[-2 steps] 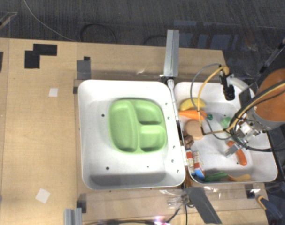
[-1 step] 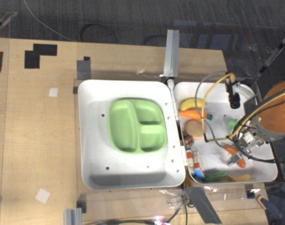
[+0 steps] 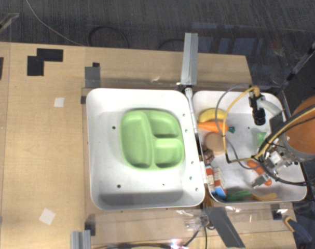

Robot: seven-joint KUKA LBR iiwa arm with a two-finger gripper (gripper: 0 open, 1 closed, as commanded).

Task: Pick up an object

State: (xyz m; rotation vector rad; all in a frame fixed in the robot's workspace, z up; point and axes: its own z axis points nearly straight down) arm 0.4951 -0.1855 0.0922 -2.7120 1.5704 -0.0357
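So there are two white bins sitting side by side on the wooden worktop (image 3: 38, 154). The left bin (image 3: 103, 139) has exactly one thing in it: a light green divided tray (image 3: 149, 139) with three compartments, lying flat about in the middle.

The right bin (image 3: 240, 126) is where all the small stuff is. Along its left wall, going from the far end toward the near end, I count one yellow banana (image 3: 211, 115), one orange carrot-looking thing (image 3: 215, 126) touching it just below, one tan egg-shaped ball (image 3: 215, 142), something small and dark brown (image 3: 207, 153) tucked beside that, and one red and white packet (image 3: 214, 177). At the near corner there's one blue piece (image 3: 220, 193) and one dark green long thing (image 3: 239, 194) next to it, plus a tan flat piece (image 3: 264, 195) further right. One small green bit (image 3: 261, 137) sits near the right wall. Any of these could be the pick, and they're all lying in the bin.

The arm (image 3: 307, 131) comes in over the right bin's right side, with cables looped around it. The claw (image 3: 264, 176) is down low near the bin floor, by something orange, but honestly I can't tell what state it's in with all the wiring in the way.
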